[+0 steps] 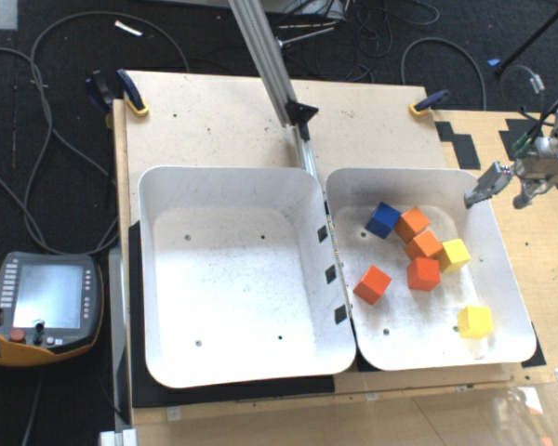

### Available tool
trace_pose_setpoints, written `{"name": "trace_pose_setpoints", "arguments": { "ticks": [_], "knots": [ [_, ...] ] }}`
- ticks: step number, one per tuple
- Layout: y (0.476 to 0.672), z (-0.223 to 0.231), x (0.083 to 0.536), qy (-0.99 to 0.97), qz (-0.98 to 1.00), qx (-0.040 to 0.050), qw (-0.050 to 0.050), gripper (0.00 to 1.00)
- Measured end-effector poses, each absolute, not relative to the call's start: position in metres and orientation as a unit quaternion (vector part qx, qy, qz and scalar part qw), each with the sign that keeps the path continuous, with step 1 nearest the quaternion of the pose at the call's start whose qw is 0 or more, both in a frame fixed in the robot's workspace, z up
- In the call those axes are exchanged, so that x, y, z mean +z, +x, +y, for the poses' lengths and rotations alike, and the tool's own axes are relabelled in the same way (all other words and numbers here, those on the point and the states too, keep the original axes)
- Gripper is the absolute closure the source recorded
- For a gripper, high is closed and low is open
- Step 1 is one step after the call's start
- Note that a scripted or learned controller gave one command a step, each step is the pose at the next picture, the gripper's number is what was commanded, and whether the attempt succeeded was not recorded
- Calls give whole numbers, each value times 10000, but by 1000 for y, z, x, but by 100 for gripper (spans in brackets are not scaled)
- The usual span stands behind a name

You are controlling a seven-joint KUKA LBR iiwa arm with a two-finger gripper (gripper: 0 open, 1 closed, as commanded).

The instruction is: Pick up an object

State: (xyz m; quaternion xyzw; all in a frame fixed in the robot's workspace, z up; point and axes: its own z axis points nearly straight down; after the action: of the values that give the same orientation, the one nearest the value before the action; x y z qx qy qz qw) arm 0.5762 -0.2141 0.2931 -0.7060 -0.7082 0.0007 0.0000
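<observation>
Overhead shot of the bench: the gripper (505,189) hangs at the far right, just past the upper right rim of the right bin (498,249). Two fingers show, one (481,188) slanting down-left over the bin's corner, the other near the wrist; they look spread apart w/ nothing between them.

Blocks all sit in the right bin. A blue block (383,219) lies nearest the divider at the top, w/ an orange block (413,222) touching its right side. Just below, a second orange block (426,244) and a red-orange block (423,273) form a tight cluster; a yellow block (455,253) sits beside them on the right. Another red-orange block (372,284) lies apart, lower left, near the divider. A second yellow block (474,321) rests alone near the bin's lower right corner.

The left bin (167,249) stands alongside, its rim touching the right bin's. A metal rail (260,49) slants down from the top of frame to the gap between bins. A control pendant (42,303) w/ a grey screen lies on the dark floor at left. Clamps w/ yellow tips (130,96) grip the board's far corners.
</observation>
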Motion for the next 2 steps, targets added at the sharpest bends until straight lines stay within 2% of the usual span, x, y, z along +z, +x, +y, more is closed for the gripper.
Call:
{"name": "trace_pose_setpoints", "arguments": {
  "ticks": [1, 2],
  "knots": [
    [630, -223, 132, -7058, -7084, 16, 26, 0],
    [647, -223, 120, -7071, -7071, -47, -101, 0]
  ]
}}
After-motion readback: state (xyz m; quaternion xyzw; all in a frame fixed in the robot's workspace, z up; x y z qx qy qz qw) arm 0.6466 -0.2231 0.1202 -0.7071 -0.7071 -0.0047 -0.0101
